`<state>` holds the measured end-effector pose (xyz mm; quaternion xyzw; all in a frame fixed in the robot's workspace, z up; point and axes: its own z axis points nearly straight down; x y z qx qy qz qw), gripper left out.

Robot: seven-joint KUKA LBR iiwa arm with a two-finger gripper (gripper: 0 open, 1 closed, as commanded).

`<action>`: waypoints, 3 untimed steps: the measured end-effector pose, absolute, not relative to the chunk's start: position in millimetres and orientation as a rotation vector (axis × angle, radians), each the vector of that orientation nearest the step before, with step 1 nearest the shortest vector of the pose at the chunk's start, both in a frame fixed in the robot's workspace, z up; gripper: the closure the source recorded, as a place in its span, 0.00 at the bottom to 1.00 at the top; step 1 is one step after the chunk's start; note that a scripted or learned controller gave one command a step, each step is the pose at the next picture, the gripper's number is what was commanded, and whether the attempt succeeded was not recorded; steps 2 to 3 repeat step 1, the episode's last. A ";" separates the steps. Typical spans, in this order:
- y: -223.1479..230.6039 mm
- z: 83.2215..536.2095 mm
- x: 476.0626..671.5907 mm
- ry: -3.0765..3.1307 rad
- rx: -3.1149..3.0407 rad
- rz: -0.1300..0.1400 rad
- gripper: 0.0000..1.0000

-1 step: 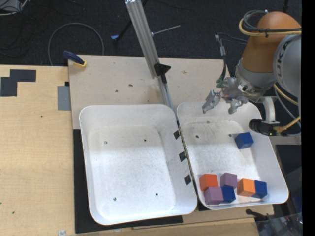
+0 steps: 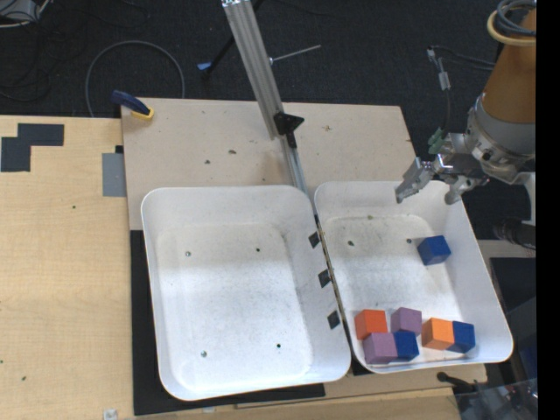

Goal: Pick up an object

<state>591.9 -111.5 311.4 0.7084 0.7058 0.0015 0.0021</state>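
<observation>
My gripper (image 2: pixel 434 184) hovers over the far edge of the right bin (image 2: pixel 490 278), its two fingers spread open with nothing between them. A lone blue cube (image 2: pixel 434 249) lies below it, toward the bin's right side. Along the bin's near edge sits a cluster of blocks: an orange cube (image 2: pixel 371 323), a purple block (image 2: pixel 406 319), a larger purple block (image 2: pixel 380 347), a small blue cube (image 2: pixel 407 346), a second orange cube (image 2: pixel 437 332) and a blue cube (image 2: pixel 463 336).
The left bin (image 2: pixel 175 234) adjoins the right one, joined by black clips (image 2: pixel 324 277). A slanted aluminium rail (image 2: pixel 260 68) rises behind the bins. A blue-and-yellow clamp (image 2: pixel 131 103) sits at the board's far left corner.
</observation>
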 end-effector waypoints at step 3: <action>-182.5 272.6 591.6 2.218 2.231 -0.010 0.00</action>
